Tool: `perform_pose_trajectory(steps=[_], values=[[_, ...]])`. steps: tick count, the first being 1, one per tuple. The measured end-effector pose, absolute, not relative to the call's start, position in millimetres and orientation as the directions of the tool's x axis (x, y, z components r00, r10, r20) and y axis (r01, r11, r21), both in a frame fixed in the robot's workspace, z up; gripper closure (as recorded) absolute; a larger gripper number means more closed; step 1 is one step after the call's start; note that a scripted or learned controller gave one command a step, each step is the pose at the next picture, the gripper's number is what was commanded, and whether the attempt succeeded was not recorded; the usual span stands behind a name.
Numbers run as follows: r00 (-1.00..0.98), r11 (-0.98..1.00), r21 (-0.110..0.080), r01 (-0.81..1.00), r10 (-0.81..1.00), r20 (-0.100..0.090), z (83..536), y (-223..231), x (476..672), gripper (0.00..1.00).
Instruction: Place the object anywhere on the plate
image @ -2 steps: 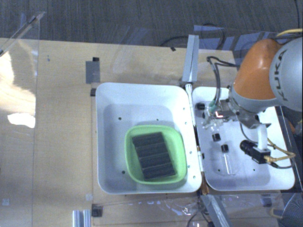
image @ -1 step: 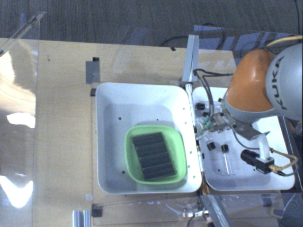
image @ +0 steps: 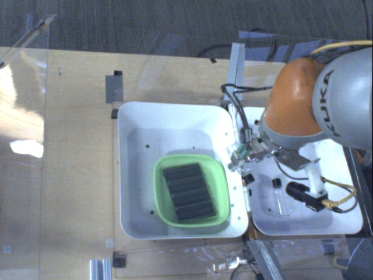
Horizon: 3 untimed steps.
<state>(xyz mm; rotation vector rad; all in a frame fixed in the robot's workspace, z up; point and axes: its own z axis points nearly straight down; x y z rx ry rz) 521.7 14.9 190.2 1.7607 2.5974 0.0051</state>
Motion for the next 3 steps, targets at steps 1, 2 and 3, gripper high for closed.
perform_pose_trajectory(steps=[1,2,3], values=[[-0.54,0.54,0.006,0.841,0.841,-0.002,185.3,62.8,526.1,1.0],[-0.54,0.54,0.007,0.842,0.842,-0.002,185.5,62.4,526.2,0.0],[-0.505,0.505,0.007,0.863,0.863,-0.004,185.8,-5.3,589.6,0.0]])
